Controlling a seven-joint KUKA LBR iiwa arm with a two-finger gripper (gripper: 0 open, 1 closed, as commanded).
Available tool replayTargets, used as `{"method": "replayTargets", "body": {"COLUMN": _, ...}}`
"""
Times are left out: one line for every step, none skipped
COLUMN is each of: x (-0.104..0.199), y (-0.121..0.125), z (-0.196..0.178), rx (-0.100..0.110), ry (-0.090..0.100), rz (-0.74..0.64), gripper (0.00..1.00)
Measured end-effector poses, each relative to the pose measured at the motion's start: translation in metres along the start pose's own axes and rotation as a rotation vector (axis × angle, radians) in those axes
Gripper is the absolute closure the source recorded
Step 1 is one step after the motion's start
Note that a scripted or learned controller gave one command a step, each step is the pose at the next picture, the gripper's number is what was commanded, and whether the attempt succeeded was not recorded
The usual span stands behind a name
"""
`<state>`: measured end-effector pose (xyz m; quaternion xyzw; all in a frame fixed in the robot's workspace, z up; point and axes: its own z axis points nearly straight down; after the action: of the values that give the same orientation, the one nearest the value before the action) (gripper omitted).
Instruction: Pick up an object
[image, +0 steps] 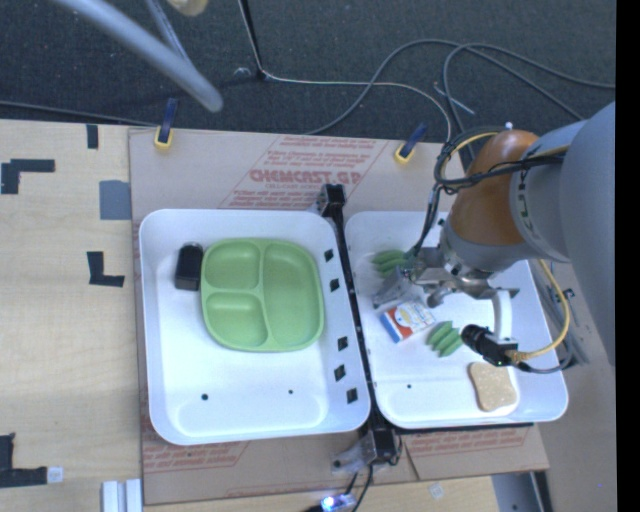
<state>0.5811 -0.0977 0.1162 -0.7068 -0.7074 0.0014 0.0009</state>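
Observation:
My gripper (408, 288) is low in the right bin (530, 408), near its left middle, under the orange-banded wrist. Right below it lies a small white packet (408, 321) with red and blue print. A green leafy piece (391, 262) lies just above and left of the gripper, partly hidden by it. Another green piece (443, 339) sits to the lower right of the packet. A tan bread-like slice (492, 386) rests near the bin's front right corner. I see nothing clearly held.
The left bin (160, 330) holds a green divided plate (263, 295) with a small black block (188, 267) at its left. A black divider (345, 300) runs between the bins. Cables loop beside the wrist on the right.

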Motion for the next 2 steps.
{"method": "replayTargets", "body": {"x": 0.001, "y": 0.000, "z": -0.011, "rx": 0.001, "ry": 0.001, "rz": -0.003, "gripper": 1.00}}
{"method": "replayTargets", "body": {"x": 0.005, "y": -0.005, "z": -0.068, "rx": -0.002, "ry": 0.001, "rz": 0.000, "gripper": 1.00}}
